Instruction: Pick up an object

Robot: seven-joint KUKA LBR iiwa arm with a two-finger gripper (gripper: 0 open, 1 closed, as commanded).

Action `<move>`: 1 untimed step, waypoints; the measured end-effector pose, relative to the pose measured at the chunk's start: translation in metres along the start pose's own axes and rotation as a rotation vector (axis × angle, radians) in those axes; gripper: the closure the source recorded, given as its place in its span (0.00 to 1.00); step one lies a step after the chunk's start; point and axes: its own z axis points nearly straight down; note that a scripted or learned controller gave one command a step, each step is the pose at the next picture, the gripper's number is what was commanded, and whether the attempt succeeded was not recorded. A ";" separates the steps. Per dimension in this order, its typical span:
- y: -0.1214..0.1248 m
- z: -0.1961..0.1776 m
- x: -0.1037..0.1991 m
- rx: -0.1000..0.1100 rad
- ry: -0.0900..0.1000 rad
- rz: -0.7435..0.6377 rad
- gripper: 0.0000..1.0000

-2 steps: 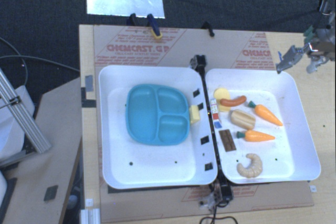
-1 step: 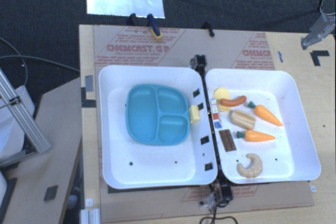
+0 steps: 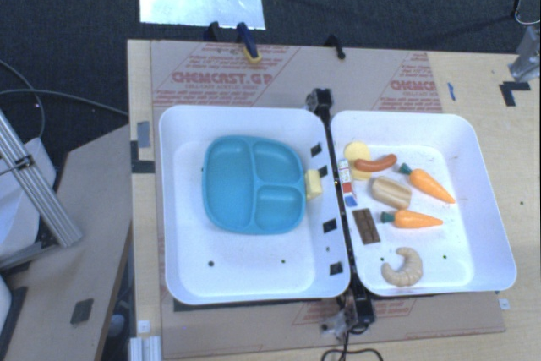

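Arm's hand not in frame, so can't tell whether it's apart or together. Left bin [image 3: 182, 266]: blue divided tray [image 3: 254, 184] near centre, small yellow block [image 3: 314, 183] touching its 3 o'clock edge. Right bin [image 3: 486, 249] holds the pickable items: sausage [image 3: 375, 164] at 11 o'clock with a yellow piece [image 3: 357, 152] just beside it, bread roll [image 3: 390, 193] central, two carrots [image 3: 431, 185] [image 3: 416, 220] toward 3 o'clock, brown bar [image 3: 366, 226] at 8 o'clock, croissant [image 3: 403, 267] at 6 o'clock. All resting loose on the bin floor.
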 end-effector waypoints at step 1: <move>-0.013 -0.007 0.091 0.004 0.005 -0.002 1.00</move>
